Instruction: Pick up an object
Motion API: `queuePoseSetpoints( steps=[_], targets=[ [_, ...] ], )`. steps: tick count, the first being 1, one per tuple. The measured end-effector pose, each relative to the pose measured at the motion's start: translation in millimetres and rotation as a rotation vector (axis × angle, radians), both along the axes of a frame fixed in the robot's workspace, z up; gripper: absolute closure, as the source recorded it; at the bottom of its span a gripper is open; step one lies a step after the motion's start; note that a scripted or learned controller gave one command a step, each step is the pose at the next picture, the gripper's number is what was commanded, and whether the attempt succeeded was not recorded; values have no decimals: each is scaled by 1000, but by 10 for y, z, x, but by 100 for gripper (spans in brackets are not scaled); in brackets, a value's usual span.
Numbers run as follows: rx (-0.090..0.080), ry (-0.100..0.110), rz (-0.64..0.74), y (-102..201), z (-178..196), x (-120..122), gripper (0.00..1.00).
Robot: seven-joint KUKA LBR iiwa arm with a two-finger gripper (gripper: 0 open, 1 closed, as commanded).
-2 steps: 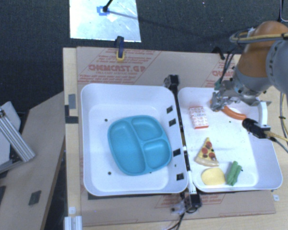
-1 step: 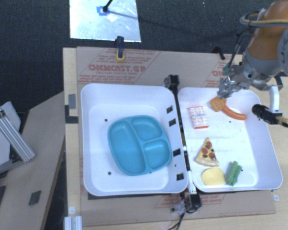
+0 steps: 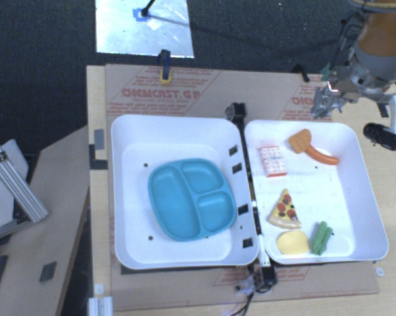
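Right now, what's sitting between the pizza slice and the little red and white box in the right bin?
Nothing: in the camera view, bare white bin floor separates the pizza slice from the red and white box.

Floor: dark carpet (image 3: 40, 58) with a speckled weave, covering the top and left of the scene.
Floor sheet: a shiny square metal sheet (image 3: 144, 18) lies on the carpet at the top, with a small blue patch near its middle.
Bench: a pale wooden bench (image 3: 96, 196) under a brown cardboard sheet (image 3: 204, 87) printed with red lettering.
Clamp: a yellow and black clamp (image 3: 165, 68) grips the cardboard's far edge.
Left edge: a slanted aluminium rail (image 3: 10, 176) beside a lower wooden surface (image 3: 47, 242).
Light: even and soft.
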State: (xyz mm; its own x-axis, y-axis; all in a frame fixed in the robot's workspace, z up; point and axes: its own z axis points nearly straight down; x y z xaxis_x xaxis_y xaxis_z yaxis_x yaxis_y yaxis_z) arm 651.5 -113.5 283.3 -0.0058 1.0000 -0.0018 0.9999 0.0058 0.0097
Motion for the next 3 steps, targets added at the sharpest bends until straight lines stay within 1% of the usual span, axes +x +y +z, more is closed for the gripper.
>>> queuePoseSetpoints(
  steps=[1,2,3],
  targets=[
    [3,7,4,550,21,-109,100],
    [3,8,4,1027,-145,-142,100],
    [3,9,3,1510,-330,-231,100]
  ],
)
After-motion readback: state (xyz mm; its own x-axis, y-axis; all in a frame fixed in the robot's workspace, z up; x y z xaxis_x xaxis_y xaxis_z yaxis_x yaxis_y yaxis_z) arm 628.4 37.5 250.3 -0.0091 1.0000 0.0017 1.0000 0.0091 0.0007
